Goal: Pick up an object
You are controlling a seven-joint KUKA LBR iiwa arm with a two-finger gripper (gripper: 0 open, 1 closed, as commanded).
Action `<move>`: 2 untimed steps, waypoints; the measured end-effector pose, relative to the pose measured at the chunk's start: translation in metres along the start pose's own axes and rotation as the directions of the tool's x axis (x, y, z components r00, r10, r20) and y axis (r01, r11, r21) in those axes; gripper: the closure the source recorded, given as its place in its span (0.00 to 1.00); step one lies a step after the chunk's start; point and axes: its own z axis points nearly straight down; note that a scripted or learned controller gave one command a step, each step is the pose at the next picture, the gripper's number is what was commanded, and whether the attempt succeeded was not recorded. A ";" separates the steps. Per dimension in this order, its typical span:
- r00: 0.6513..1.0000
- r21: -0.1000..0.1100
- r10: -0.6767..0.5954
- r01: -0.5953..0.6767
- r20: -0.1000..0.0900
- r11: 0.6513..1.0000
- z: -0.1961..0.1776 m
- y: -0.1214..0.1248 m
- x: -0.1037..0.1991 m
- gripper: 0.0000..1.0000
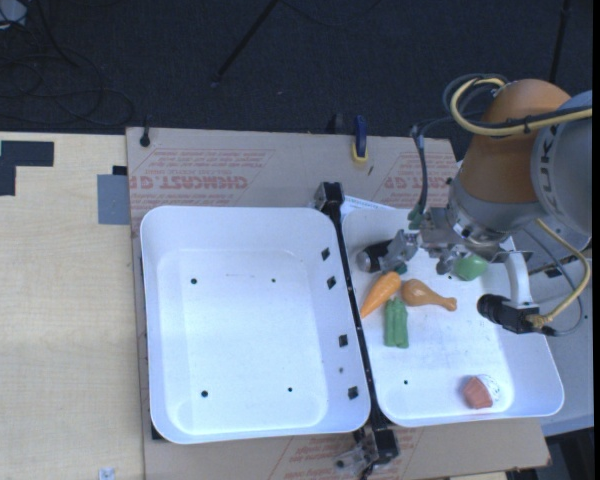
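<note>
An orange carrot (pixel 380 292), a green pod (pixel 396 323) and a tan drumstick (pixel 427 294) are clustered in the right bin (pixel 525 388). The pincer (pixel 430 243) is poised just above them; its opening cannot be told. The approach step is judged underway; a descent onto one item is called for next.

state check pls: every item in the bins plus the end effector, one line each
carrot: lying tilted in right bin, beside the divider
green piece: lying flat below the carrot, tip close to it
drumstick: lying flat, right of the carrot
pink block: resting alone near the right bin's front corner
green ball: partly hidden under the wrist
end effector: low over the right bin's back, fingers unclear
left bin: level on the bench
</note>
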 end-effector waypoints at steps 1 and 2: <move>1.000 0.003 0.001 -0.001 0.000 1.000 0.068 -0.007 -0.010 0.00; 1.000 0.002 0.006 -0.006 0.000 1.000 0.056 -0.007 -0.011 1.00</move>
